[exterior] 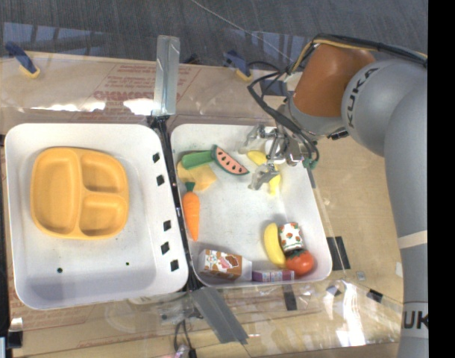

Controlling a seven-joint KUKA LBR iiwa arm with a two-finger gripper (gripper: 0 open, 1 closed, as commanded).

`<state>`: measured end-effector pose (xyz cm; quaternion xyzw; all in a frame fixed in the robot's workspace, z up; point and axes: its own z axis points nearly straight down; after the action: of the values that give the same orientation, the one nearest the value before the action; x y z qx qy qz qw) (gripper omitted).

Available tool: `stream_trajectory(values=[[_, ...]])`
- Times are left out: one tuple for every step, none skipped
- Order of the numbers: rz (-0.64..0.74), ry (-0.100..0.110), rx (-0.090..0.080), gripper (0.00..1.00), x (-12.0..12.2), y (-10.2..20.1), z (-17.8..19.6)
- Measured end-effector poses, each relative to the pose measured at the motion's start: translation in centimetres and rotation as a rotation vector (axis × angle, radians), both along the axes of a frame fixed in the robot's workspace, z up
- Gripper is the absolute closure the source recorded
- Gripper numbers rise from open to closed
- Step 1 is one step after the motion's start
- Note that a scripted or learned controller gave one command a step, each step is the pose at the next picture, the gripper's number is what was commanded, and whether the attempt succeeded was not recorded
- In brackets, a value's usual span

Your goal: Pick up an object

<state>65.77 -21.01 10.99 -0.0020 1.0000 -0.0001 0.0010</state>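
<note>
Looking down at the surface [78, 73], covered w/ clear plastic sheet, two white bins side by side. Left bin [33, 274] at left-centre of frame holds a yellow divided plate [78, 192], three compartments, lying flat. Right bin [235, 230] at centre-right holds the toys.

The grey arm [391, 118] w/ orange band comes in from the right edge, wrist bent down over the upper right part of the right bin. The claw [268, 171] hangs low there, metal fingers pointing down-left, right by a small yellow piece [274, 184] and another yellow bit [255, 157]; can't tell how far apart the fingers are, or if anything sits btwn them.

Near the claw, to its left: watermelon slice [230, 160], then a green piece [196, 158] on top of a pale yellow chunk [198, 176]. Carrot [191, 211] lies along the bin's left wall. Lower part of the bin: banana [273, 244], small can [290, 236] touching it, tomato [300, 262] just below, brown box [220, 265] at bottom left, purple-white carton [271, 276] along bottom wall.
</note>
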Motion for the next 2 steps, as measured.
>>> stream_trajectory(values=[[0.212,-0.001,0.0,0.0,-9.9,0.1,-1.7],[0.173,0.001,0.001,0.0,-14.9,0.2,-1.7]])
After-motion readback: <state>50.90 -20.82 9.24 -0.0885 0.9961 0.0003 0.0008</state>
